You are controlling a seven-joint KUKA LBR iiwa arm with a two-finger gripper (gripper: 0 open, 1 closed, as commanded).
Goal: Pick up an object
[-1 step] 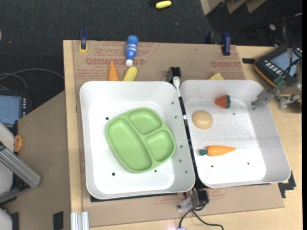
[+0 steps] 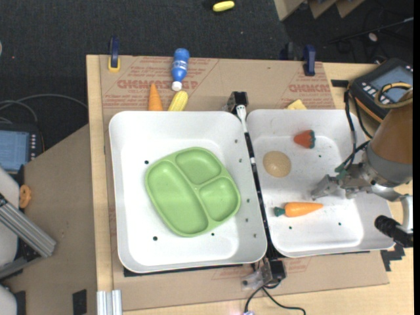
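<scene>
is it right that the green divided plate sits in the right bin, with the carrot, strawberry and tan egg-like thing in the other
No. The camera view shows the green divided plate in the left bin; the carrot, strawberry and tan egg-like thing lie in the right bin.

The left bin [image 2: 131, 195] holds a green divided plate [image 2: 191, 190]. In the right bin [image 2: 348, 231] lie a toy strawberry [image 2: 304, 138], a tan egg [image 2: 277, 163] and a toy carrot [image 2: 299, 209]. The pincer [image 2: 326, 186] hangs just above the carrot, fingers spread, holding nothing.
</scene>
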